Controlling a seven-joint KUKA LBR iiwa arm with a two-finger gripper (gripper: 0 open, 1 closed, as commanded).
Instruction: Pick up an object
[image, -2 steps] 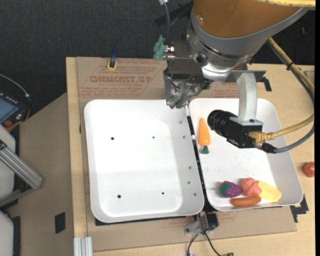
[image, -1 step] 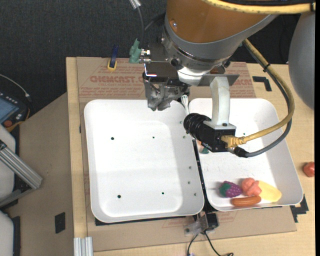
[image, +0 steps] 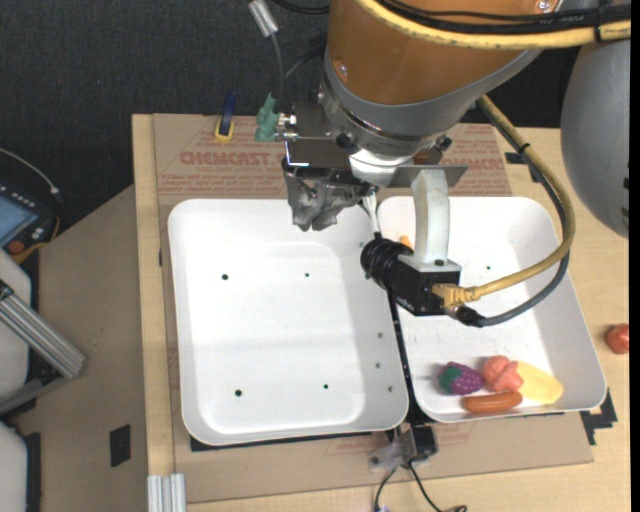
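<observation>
My gripper (image: 318, 210) hangs over the far edge of the left bin (image: 270, 330), close to the divide between the bins. Nothing shows beneath it on the bin floor. The small objects lie in the near corner of the right bin (image: 520, 290): a purple bunch of grapes (image: 461, 379), a pink-orange piece (image: 502, 373), a yellow piece (image: 541, 386) and a red sausage (image: 491, 403). A bit of something orange (image: 404, 242) peeks out behind the black mount on the arm.
A black mount with a yellow cable (image: 420, 285) juts over the rim between the bins. An orange object (image: 620, 338) lies on the bench right of the right bin. Blue and green clips (image: 247, 118) sit on the cardboard behind the left bin.
</observation>
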